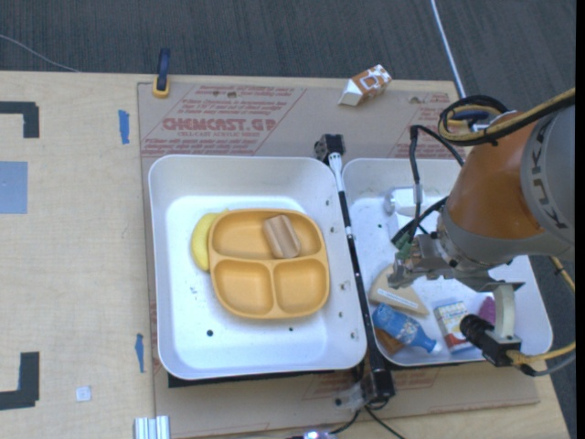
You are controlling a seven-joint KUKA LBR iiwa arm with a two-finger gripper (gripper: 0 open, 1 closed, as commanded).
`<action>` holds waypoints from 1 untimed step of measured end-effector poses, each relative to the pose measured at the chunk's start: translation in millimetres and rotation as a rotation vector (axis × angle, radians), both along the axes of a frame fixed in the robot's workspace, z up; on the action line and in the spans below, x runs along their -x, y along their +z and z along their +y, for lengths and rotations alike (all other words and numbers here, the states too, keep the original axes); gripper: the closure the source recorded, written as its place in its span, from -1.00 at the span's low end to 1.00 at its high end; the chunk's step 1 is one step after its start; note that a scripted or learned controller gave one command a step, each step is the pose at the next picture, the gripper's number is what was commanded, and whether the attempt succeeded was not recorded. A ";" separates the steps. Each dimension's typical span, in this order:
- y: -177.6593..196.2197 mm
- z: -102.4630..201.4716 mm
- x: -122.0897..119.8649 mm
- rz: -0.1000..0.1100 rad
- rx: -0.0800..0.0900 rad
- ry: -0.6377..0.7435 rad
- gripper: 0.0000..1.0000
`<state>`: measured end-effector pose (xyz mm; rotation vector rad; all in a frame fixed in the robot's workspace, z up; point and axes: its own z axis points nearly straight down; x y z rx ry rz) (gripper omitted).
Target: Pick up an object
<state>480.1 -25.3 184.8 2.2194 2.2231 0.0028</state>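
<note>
Two white bins side by side: left bin (pixel 174 245) well left of the claw, right bin (pixel 366 186) under it. One grey arm with orange band (pixel 494 195) reaching in from the right, covering much of the right bin. One yellow divided tray (pixel 270 286) in the left bin, three compartments; one brown sausage-like piece (pixel 282 236) lies in its top compartment, and one yellow item (pixel 200 241) pokes out from under the tray's left edge — all far left of the claw.

Claw (pixel 413 268) low over the right bin, can't tell if clenched or released, nothing seen between its tips. Just below it, one tan wedge (pixel 398 297), touching or nearly so. Below that, one blue crumpled packet (pixel 404 327). Lower right of the claw — one small white and red packet (pixel 451 323). One small carton (pixel 366 84) lies on the cardboard beyond the bins, well above the claw.
</note>
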 end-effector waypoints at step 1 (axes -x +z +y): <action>-0.1 -0.6 0.2 0.001 0.001 0.000 -1.00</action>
